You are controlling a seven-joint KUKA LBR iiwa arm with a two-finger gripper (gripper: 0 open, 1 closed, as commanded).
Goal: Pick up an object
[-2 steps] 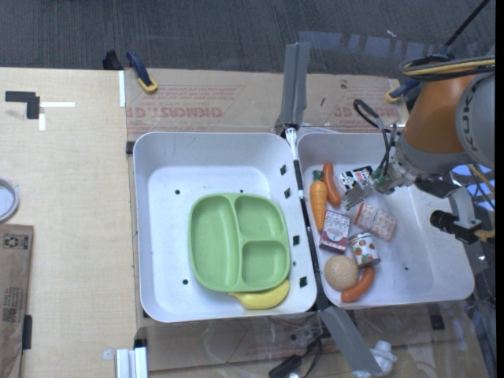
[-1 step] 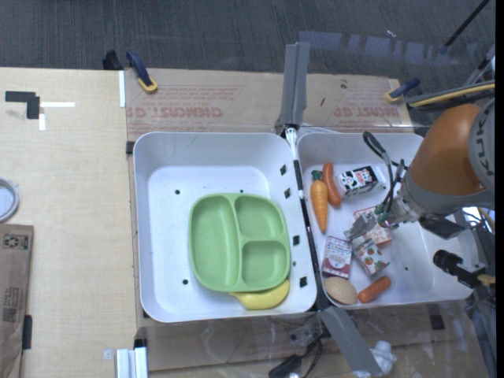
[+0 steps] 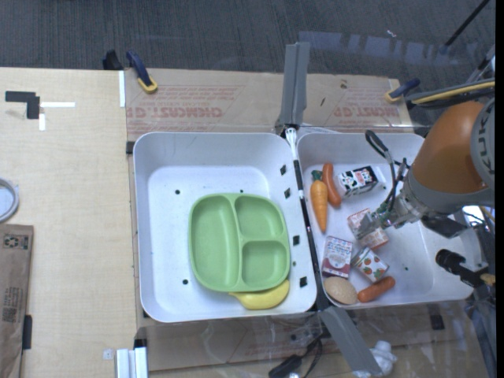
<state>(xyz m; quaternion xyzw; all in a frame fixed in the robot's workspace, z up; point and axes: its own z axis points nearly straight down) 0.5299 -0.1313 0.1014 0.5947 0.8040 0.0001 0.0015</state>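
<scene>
The right bin (image 3: 413,270) holds several small items. An orange carrot (image 3: 318,201) lies beside a red sausage (image 3: 332,186), with a black-and-white carton (image 3: 358,179) behind them. Nearer the front are a red-and-white box (image 3: 338,257), a small red carton (image 3: 372,265), a round bun (image 3: 341,290) and another red sausage (image 3: 376,290). My gripper (image 3: 383,220) is low in the middle of this bin. Its tip is right at a pinkish-grey packet (image 3: 361,222), partly covering it. I cannot see whether it grips the packet.
The left bin (image 3: 150,211) contains a green divided plate (image 3: 239,241) with a yellow banana (image 3: 264,297) poking out under its front edge. A grey post (image 3: 295,85) rises behind the wall between the bins. Blue-and-yellow clamps (image 3: 140,72) sit on the cardboard at the back.
</scene>
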